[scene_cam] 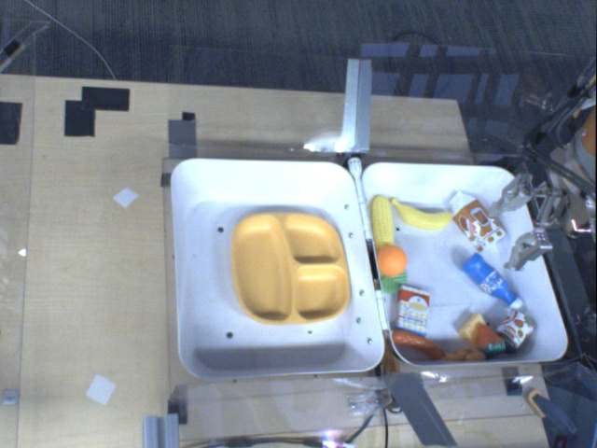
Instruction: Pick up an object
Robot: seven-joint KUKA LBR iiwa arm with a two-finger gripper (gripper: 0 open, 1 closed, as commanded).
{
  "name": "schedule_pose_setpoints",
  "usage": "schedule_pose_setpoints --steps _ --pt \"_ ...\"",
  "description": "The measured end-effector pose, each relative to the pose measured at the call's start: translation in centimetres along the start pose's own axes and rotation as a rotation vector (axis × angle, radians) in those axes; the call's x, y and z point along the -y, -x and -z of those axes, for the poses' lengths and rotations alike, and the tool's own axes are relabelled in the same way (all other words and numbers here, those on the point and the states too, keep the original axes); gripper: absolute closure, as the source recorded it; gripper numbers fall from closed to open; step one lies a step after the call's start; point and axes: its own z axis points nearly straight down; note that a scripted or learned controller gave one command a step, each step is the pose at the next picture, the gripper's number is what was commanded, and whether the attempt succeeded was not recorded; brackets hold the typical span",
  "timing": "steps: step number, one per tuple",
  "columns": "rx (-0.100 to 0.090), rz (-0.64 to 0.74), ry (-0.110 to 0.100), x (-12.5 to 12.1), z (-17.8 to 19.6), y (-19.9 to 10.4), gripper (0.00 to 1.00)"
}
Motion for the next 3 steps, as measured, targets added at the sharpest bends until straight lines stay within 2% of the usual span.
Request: schedule_pose_setpoints --steps 1,2,3 --pt "-0.005 -0.331 0.001 -3.2 -14.9 -1.3 0.0" --pt "0.001 -0.394 0.0 -0.2 -16.2 9.5 0.0" --pt "-0.003 -0.562 0.0 -3.9 -16.1 10.2 0.0"
